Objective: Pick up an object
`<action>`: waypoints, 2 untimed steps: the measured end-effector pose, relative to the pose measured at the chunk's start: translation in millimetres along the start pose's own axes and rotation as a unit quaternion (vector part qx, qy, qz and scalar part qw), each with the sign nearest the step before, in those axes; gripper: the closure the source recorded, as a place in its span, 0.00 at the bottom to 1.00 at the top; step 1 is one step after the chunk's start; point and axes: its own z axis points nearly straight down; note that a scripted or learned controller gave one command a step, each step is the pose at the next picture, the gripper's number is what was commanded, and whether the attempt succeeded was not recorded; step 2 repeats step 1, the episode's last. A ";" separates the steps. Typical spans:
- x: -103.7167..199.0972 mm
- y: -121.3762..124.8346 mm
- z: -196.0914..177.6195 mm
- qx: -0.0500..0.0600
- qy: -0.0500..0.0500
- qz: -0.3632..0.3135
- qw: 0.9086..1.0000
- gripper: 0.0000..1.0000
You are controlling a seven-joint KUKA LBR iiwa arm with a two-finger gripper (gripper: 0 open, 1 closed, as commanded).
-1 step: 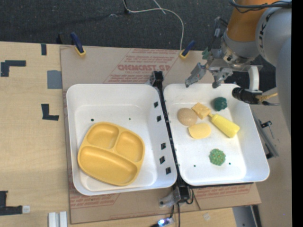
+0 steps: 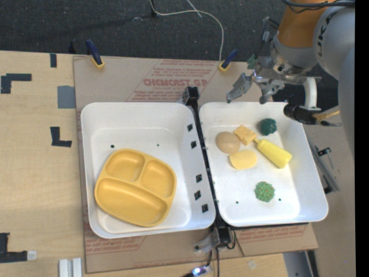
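Note:
The right bin (image 2: pixel 288 212) holds several small items. A beige rounded piece (image 2: pixel 227 142) touches an orange-yellow block (image 2: pixel 245 134), with a pale yellow flat piece (image 2: pixel 244 160) just below them. A yellow cylinder (image 2: pixel 274 153) lies tilted to their right. Near the bin's far rim sits a dark green lump (image 2: pixel 267 126), and a light green broccoli-like piece (image 2: pixel 264 191) rests toward the front. My gripper (image 2: pixel 246 100) hangs above the far edge of this bin, open, its fingers spread with nothing between them. It is behind the items and apart from all of them.
The left bin (image 2: pixel 92 120) contains a yellow divided plate (image 2: pixel 135 186). A black divider strip (image 2: pixel 199 149) runs between the bins. Blue-and-yellow clamps (image 2: pixel 94 53) hold the cardboard sheet at the back. A white cable (image 2: pixel 207 16) trails over the dark floor beyond.

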 end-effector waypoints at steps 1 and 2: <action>5.5 0.2 44.7 0.002 0.000 0.000 1.000 0.00; 5.5 0.2 44.7 0.002 0.000 0.000 1.000 0.00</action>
